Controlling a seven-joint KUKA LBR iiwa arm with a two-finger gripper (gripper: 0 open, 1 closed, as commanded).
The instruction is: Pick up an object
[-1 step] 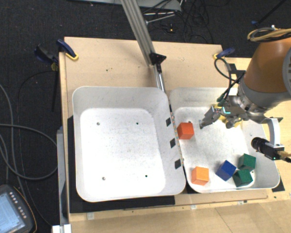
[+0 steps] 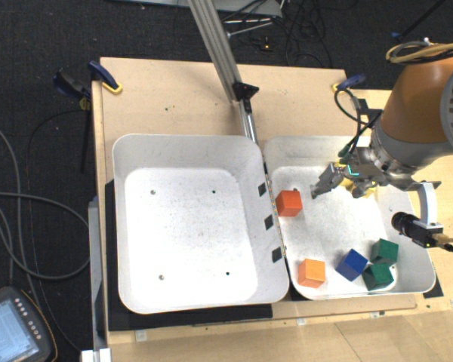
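Overhead, we see the gripper (image 2: 342, 181), fingers spread and holding nothing, above the right bin (image 2: 408, 286) near an orange block (image 2: 288, 202).

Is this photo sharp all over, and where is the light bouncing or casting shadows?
Camera view: mostly sharp; the blocks, like the orange one, have crisp edges and short, soft shadows. The left bin glares pale along its rim, speckles still visible. The pincer looks slightly smeared. The dark floor shows little detail.
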